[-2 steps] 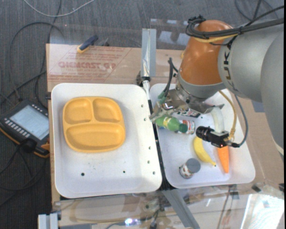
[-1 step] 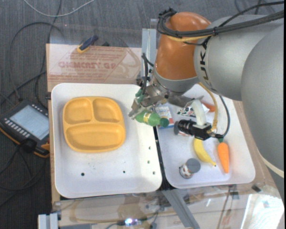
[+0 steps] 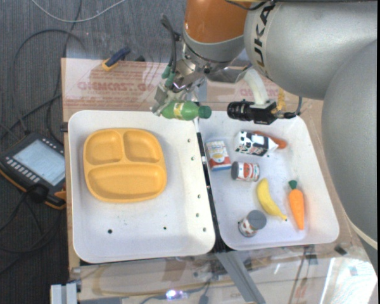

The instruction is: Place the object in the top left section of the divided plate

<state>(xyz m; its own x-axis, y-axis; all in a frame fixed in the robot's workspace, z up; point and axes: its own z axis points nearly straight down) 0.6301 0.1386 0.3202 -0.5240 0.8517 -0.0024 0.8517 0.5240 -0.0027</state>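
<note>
A yellow-orange divided plate [image 3: 123, 164] lies in the left bin [image 3: 139, 233], with its top left section [image 3: 104, 147] bare. My gripper [image 3: 176, 106] hangs over the far rim of the left bin, near the seam between the bins. A green bottle [image 3: 185, 111] with a dark green cap lies sideways between its fingers. The bottle is up and to the right of the plate, apart from it.
The right bin [image 3: 316, 170] holds a cow-patterned carton [image 3: 252, 143], a small carton [image 3: 217, 154], a can [image 3: 245, 171], a banana [image 3: 270, 199], a carrot [image 3: 296, 208] and a grey-lidded jar [image 3: 252, 223]. A control pendant [image 3: 35, 164] lies left of the bench. The arm covers the upper right.
</note>
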